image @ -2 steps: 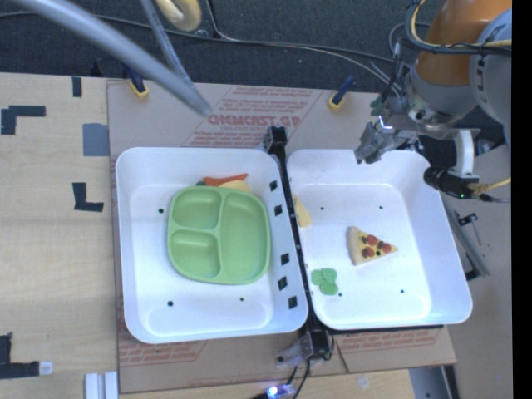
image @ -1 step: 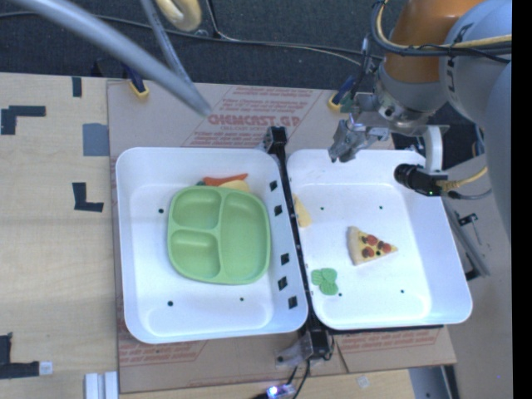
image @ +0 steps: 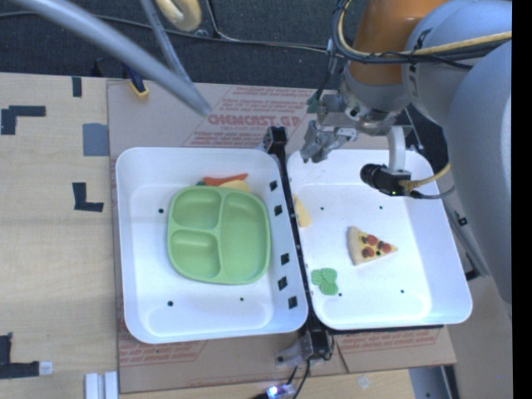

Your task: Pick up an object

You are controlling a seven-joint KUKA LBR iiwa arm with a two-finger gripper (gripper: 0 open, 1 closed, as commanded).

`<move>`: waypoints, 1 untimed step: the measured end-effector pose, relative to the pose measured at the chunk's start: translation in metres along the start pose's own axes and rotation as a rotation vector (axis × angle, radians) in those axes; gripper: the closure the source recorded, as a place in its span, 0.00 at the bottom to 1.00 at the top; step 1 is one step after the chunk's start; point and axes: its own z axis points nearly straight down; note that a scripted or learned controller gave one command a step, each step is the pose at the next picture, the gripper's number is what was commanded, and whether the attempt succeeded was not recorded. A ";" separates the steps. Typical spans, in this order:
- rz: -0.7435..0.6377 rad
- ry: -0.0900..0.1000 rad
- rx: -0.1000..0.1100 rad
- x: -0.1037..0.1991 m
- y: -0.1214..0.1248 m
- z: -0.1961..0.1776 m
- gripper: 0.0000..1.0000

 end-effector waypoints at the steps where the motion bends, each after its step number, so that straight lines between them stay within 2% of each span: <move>1: 0.000 0.000 -0.001 0.043 0.003 0.004 1.00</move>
